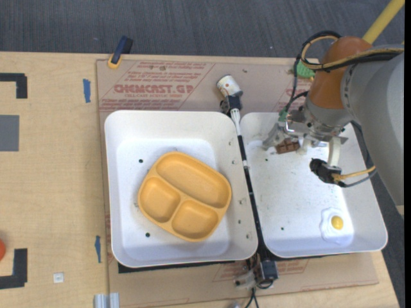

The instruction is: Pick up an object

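Item: fried-egg toy (335, 223), lying loose at five o'clock in the right bin (302, 236), reachable. Item: yellow divided tray (185, 195), centre of left bin (122, 172). Pincer (287, 141) hovered at eleven o'clock of the right bin; grip state could not be told.

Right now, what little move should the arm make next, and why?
Probably swing the tool toward the near right corner of the right bin and lower it. The tool sits over that bin's far end, apart from the fried-egg toy. The other object, a yellow divided plate, lies in the left bin, farther away.
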{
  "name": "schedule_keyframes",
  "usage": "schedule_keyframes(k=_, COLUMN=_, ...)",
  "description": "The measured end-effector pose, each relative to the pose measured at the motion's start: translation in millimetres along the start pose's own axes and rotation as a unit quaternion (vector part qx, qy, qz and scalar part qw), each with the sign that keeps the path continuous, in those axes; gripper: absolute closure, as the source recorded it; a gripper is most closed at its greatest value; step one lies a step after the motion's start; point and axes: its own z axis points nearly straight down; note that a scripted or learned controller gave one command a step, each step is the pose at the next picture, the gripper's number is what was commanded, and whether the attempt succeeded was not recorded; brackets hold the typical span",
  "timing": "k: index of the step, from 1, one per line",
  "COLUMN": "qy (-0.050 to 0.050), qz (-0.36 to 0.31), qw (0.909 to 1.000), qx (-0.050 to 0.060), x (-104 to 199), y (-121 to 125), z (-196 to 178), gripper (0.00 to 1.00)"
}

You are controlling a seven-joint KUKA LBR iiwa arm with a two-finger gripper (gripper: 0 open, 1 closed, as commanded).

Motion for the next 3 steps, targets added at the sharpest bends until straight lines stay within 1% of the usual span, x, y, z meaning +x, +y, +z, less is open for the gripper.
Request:
schedule_keyframes(k=1, qy=0.0, qz=-0.001, qw=1.0, qx=-0.002, x=1, y=1, z=-11, gripper=1.0)
schedule_keyframes(k=2, qy=-0.001, qz=0.013, qw=0.9999, qx=-0.001, x=-94, y=9, z=-73, gripper=1.0)
schedule_keyframes(k=3, qy=-0.001, qz=0.013, qw=0.9999, qx=0.0, x=-92, y=9, z=-73, gripper=0.0)
